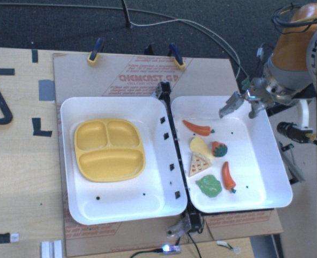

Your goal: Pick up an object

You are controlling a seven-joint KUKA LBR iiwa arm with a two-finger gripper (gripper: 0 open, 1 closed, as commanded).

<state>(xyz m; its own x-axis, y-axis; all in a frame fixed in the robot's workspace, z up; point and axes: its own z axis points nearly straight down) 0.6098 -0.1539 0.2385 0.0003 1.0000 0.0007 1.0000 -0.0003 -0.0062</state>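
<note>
The gripper point(239, 107) hangs over the upper right part of the right bin point(266, 144), its two fingers spread wide apart and nothing between them; one finger point(228, 106) points toward eight o'clock, the other point(253, 109) hangs nearly straight down. The toy food lies toward seven o'clock from it. Nearest is a red chili point(196, 127), lying flat and apart from the rest. Past that, a yellow piece point(199, 144) touches a small red-and-green piece point(219, 148) on its three o'clock side. A waffle wedge point(199, 164) sits just at six o'clock of the yellow piece, then a green leaf point(209, 185) and a second chili point(229, 177) beside it. The left bin point(72, 198) holds a yellow tray point(110, 149).

The near chili looks the easiest choice: probably light, hard plastic, smooth and rounded, so likely to slip. Pinching it across its narrow middle, jaws square to its length, should hold best. The clustered pieces risk being nudged together.
</note>
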